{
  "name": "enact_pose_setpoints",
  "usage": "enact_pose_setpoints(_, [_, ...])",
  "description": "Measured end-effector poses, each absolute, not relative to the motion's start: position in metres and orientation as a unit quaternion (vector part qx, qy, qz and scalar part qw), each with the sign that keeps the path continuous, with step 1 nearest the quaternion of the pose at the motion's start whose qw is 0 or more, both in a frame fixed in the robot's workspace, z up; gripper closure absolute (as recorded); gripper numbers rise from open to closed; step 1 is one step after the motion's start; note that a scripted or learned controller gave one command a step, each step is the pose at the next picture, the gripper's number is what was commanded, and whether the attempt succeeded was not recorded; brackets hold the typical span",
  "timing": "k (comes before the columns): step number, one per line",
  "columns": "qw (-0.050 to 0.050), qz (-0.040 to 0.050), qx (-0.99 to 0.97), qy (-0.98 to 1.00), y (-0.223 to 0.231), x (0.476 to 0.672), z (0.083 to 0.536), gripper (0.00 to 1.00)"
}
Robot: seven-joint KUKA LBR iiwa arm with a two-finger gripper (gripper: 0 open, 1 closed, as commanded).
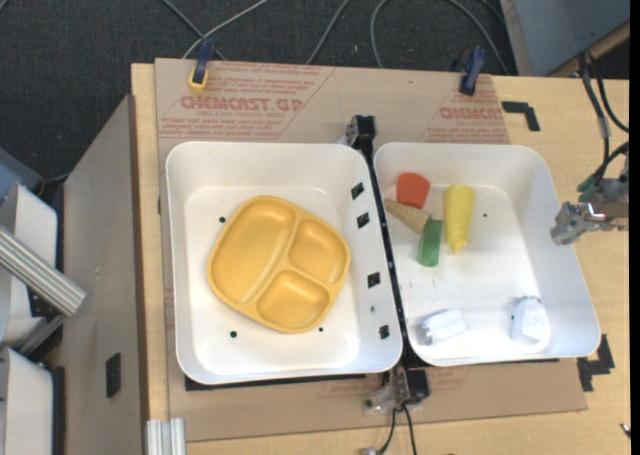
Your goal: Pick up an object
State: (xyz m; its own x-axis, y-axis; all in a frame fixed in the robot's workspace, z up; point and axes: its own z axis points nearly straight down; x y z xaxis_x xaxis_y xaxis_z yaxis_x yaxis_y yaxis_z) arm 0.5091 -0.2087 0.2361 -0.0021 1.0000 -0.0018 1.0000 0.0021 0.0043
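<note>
Jaws: state cannot be told; gripper (580, 218) sits at the right bin's (560, 273) outer rim.
Arm: enters low from the right.
Objects: yellow bottle (458, 215), red block (413, 188), green piece (431, 241) inside right bin.
Left bin (190, 243): yellow divided tray (278, 263).

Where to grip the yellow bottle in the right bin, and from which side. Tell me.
Grip the yellow bottle across its wide upper body, coming straight down from above. It lies flat, long axis up-down in the view. The green piece crowds its lower left, so stay above that.
</note>
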Motion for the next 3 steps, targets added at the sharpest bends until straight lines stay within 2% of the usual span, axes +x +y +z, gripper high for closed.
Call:
enact_pose_setpoints(1, [-0.002,0.0005,0.705,0.709,-0.151,0.52,0.225,1.0])
enact_pose_setpoints(3, [0.0,0.0011,0.705,0.71,-0.056,0.533,0.237,1.0])
